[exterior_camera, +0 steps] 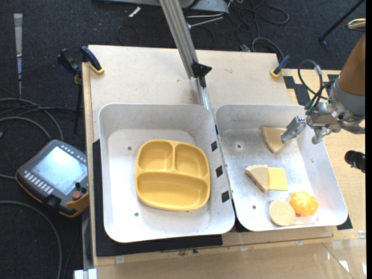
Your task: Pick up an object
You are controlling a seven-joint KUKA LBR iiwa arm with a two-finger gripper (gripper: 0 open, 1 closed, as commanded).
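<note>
Hand (304, 129) (jaws apart) beside wedge (272, 138), sandwich (266, 177) near.

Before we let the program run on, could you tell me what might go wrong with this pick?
1. The gripper is at the edge of the tan wedge, so it may push it away.
2. The wedge lies near the right bin wall, inviting a collision.
3. The orange could roll if nudged.

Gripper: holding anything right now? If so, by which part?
Cannot be told. The gripper is over the right bin, with one finger at the right edge of the tan wedge. No object is visibly between its fingers.
</note>
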